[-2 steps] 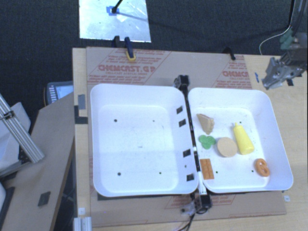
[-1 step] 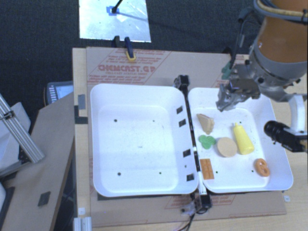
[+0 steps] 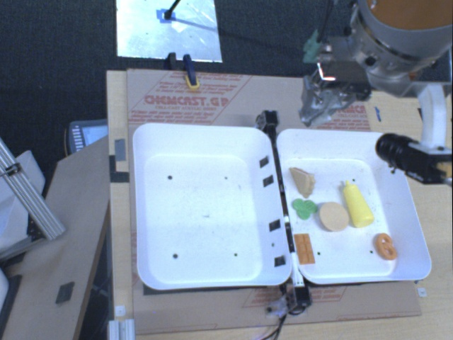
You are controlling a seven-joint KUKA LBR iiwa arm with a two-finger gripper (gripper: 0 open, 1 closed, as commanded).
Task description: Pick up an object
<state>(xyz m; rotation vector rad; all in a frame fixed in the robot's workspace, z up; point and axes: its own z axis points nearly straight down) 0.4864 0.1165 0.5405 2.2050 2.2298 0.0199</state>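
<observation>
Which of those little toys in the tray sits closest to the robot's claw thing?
The tan wedge, at the back of the right bin. It lies nearest the end effector; the yellow bottle is farther, the orange pretzel farthest.

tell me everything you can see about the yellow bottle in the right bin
The yellow bottle looks like a toy squeeze bottle of glossy plastic, with a narrow nozzle cap at its far end. It lies on its side on the floor of the right bin, nozzle pointing away from the camera. Its left flank meets or nearly meets the tan disc. Nothing grips it.
</observation>
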